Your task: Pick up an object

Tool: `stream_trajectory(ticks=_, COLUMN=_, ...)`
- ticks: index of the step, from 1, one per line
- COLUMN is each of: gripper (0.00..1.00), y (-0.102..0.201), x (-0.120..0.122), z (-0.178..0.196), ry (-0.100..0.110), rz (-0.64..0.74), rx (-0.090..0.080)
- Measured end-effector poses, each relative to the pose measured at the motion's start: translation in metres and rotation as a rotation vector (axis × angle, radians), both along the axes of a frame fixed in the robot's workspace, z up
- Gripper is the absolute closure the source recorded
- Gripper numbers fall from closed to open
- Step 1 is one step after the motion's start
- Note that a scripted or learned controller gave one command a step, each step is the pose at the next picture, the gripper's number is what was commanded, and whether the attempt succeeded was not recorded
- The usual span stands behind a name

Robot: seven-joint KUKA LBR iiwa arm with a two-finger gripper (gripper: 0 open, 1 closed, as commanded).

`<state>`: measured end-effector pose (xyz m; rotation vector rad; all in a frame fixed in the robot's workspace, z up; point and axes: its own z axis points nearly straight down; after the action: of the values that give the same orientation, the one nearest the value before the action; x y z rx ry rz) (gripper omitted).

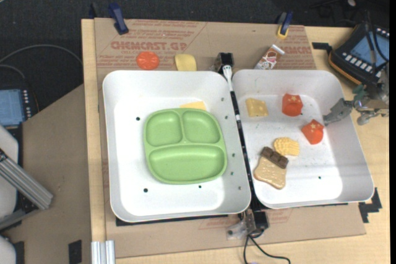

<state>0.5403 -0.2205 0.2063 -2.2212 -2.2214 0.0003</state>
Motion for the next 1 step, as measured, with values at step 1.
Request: stream_trajectory(ticks=1, gripper=0.0, y=0.0765, x=-0.0101, z=-0.1238, ry=-0.003, rz=0.003, rx=0.003)
